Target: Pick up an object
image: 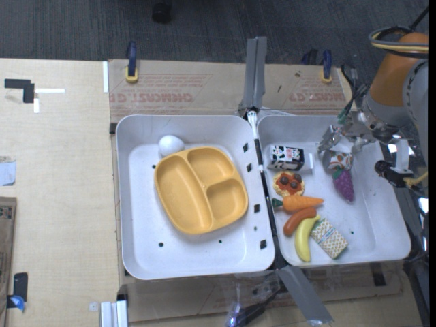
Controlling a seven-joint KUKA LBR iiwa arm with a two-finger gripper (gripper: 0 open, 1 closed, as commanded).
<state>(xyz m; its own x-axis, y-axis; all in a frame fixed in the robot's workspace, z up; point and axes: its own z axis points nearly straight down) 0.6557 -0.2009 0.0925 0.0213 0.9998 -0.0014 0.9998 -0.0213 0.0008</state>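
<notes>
2 white bins (129, 203), cardboard (191, 90), blue clamps (131, 53)

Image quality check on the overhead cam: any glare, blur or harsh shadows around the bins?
Camera view: lighting is even and soft, shadows faint; the left bin and right bin read bright white without blown-out glare; the yellow divided plate and banana are reasonably sharp; the gripper area is cluttered and slightly soft; bin edges bow a little, suggesting mild lens distortion.

even overhead light, soft shadows, slightly grainy picture.
</notes>
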